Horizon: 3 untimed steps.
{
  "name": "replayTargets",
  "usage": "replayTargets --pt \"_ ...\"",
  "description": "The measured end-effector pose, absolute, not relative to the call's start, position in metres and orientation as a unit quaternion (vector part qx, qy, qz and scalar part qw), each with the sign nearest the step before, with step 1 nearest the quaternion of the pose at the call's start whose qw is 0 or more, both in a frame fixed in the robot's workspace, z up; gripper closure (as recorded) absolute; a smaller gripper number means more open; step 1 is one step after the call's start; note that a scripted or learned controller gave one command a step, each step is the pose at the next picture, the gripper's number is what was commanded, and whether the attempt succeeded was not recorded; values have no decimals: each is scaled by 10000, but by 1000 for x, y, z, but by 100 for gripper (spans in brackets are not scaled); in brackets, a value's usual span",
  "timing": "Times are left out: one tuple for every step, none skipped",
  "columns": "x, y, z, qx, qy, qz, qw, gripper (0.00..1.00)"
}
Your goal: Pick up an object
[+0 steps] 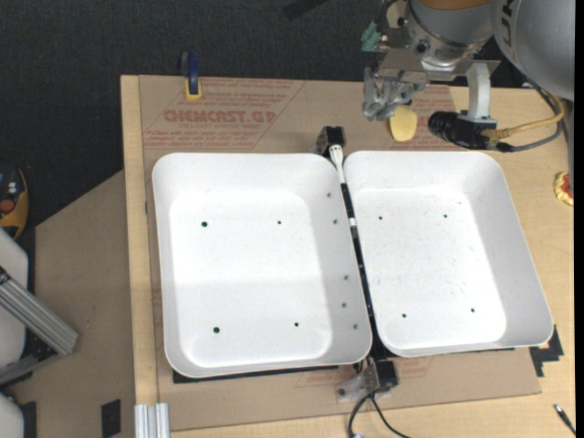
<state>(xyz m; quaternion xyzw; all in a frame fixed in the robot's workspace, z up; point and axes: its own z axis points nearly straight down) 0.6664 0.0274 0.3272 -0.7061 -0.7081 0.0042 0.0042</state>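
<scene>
Item: pincer. You find it at the tabletop's far edge, beyond the far rim of the right bin, hanging from the grey arm. How far apart its tips stand you cannot tell from this slant.

Item: pale yellow object. It sits just beside and below the tips, outside both bins; whether it touches them, is held, or rests on the board cannot be told.

Item: left bin. White, shallow, alongside the right one.

Step in hand, by judgement: either the grasp itself or the carry just after it. Your next move calls for confirming the hold on the object before lifting or travelling.
</scene>
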Motion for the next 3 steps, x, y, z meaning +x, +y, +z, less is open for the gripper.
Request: replayTargets --pt "667 -46 359 -7096 -7046 -6 -35 100" --pt "665 -21 288 -7064 -7078 24 32 100" --pt "634 -18 317 -7071 -7071 -3 3 100"
